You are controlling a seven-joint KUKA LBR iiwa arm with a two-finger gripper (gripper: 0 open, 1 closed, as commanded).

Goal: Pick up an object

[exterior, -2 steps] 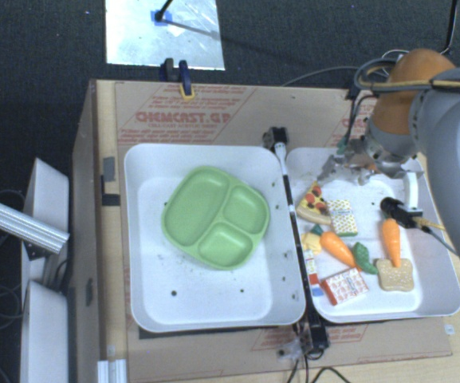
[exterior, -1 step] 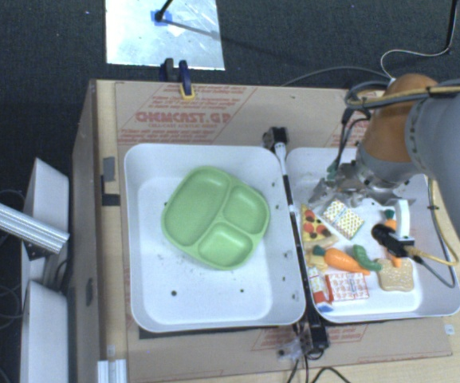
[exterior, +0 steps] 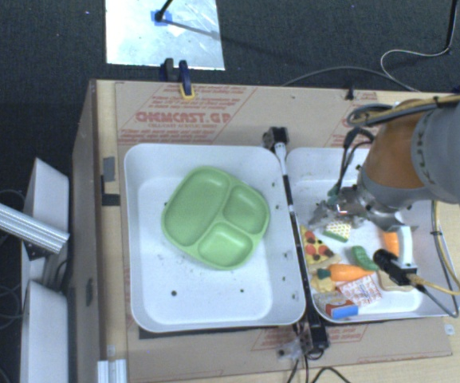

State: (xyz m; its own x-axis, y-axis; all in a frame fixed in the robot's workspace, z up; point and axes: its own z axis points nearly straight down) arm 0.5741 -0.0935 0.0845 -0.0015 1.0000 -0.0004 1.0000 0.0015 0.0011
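My gripper (exterior: 336,211) hangs low over the left part of the right bin (exterior: 313,163), at the end of the grey and orange arm (exterior: 409,158). Just below it lies a pale green checkered piece (exterior: 338,230). A toy pizza slice (exterior: 317,248), a carrot (exterior: 347,272), a small green piece (exterior: 361,256), an orange piece (exterior: 390,240), a red and white packet (exterior: 362,291) and a blue piece (exterior: 344,312) crowd the bin's near half. I cannot see anything held in the gripper.
The left bin (exterior: 138,214) holds a light green divided plate (exterior: 216,216). A black divider rail (exterior: 289,214) runs between the bins. Cables loop off the arm along the right bin's right edge (exterior: 445,270).
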